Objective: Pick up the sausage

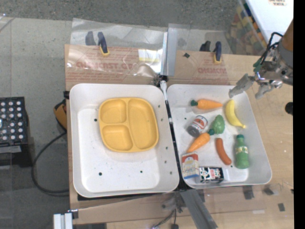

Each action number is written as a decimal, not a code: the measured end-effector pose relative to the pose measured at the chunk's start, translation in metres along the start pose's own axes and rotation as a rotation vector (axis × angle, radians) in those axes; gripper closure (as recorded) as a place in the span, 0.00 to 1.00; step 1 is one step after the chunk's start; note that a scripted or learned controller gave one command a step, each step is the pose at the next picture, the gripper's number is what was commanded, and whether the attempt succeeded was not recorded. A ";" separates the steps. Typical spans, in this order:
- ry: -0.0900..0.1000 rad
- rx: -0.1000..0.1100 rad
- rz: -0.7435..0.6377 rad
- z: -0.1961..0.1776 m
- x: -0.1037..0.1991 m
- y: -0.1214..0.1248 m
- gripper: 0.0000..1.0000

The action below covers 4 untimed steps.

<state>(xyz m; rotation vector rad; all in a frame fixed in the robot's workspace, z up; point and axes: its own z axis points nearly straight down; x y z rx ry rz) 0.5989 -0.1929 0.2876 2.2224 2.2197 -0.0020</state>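
The sausage [222,151] is a short red-orange link lying in the right bin [255,128], between a carrot and a green bottle. My gripper [253,88] hangs above the bin's far right corner, well up and to the right of the sausage. Its two fingers [239,87] are spread apart with nothing between them.
The right bin also holds two carrots [208,104] [198,141], a banana [233,113], a can [197,125], a green vegetable [218,124], a green bottle [241,152] and two small cartons [190,166] [211,174]. The left bin [86,142] holds a yellow divided plate [128,124].
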 end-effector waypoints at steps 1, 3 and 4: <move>0.001 0.002 -0.055 0.094 -0.003 -0.070 0.00; 0.000 -0.002 -0.090 0.185 0.039 -0.096 1.00; 0.000 0.002 0.011 0.073 0.110 -0.107 1.00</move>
